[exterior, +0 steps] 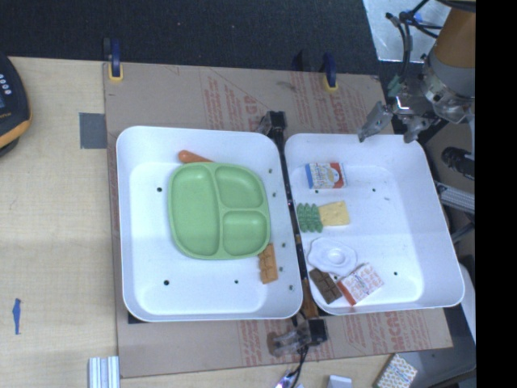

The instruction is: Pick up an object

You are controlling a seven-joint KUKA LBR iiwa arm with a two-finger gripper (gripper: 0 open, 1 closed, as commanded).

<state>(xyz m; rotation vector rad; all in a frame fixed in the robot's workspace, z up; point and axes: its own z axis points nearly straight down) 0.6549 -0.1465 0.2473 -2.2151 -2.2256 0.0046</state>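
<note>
My gripper (393, 128) hangs over the far right corner of the right bin (404, 217), its two fingers spread open with nothing between them. In that bin lie a small red and white carton (325, 175), a green ridged piece (308, 217) next to a yellow block (335, 213), a white fried-egg shape (333, 257), a brown bar (324, 284) and a red and white packet (361, 283). The left bin (141, 217) holds a green divided plate (218, 210), an orange carrot-like piece (192, 157) behind it and a brown cracker (267, 263) at its front right.
The two bins sit side by side on brown cardboard (202, 95) clipped to the bench. A dark device (10, 99) rests at the far left edge. Small objects lie near the front edge, among them a patterned box (396, 372).
</note>
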